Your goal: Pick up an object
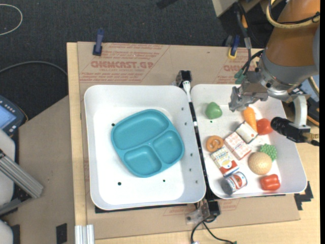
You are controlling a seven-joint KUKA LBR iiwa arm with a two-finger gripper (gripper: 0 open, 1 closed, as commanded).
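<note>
Take the left bin as your landmark. Inside it you see a teal divided plate, lying flat near the middle, with three compartments. Beneath the bin lies a brown printed board, which juts out past its far rim. A blue clamp grips the board's edge beyond the bin's far left corner. The right bin touches its right side, and a black clip sits at their shared far corner.

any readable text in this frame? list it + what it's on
"CHEMCAST GP", red print on the brown protective sheet behind the left bin; the smaller lines under it are too blurred to read.
Same red print behind the right bin, too cut off and blurred to read.
Labels on the two small cartons and the can: too small to read.
</note>
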